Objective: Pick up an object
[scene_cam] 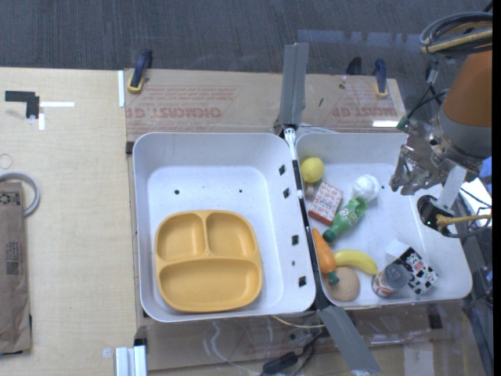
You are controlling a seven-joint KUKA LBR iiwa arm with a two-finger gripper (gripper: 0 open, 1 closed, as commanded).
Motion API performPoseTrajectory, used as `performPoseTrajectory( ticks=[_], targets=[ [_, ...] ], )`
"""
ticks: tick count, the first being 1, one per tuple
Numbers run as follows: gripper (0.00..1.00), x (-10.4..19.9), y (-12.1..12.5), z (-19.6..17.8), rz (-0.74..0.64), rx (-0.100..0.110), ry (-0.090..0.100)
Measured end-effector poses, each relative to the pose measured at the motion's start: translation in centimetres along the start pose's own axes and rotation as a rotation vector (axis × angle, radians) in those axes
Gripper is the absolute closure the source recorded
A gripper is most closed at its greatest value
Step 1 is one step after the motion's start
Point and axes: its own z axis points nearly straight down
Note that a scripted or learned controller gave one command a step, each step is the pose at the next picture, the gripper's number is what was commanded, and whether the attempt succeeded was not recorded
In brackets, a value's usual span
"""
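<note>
The right bin (391, 151) holds a yellow lemon (312, 169), a red-and-white patterned packet (325, 202), a green bottle with a white cap (347, 215), a carrot (323, 252), a banana (355, 260), a round tan cookie (344, 285), a small can (387, 281) and a black-and-white cow-patterned box (420, 271). My gripper (412, 180) hangs over the bin's right side, above the floor and to the right of the bottle's cap. Nothing shows between its fingers.
The left bin (156, 171) holds a yellow divided plate (208, 259). A grey divider bar (294, 84) runs between the bins. Cardboard (203, 104) lies behind them, with clamps at its far edge. A brown paper bag (13, 265) lies at the far left.
</note>
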Motion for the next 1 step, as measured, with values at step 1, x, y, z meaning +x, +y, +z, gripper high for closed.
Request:
performPoseTrajectory(
  ticks=[1],
  targets=[
    [1.00,-0.39,2.25,-2.33,-0.065,0.000,0.000]
  ],
)
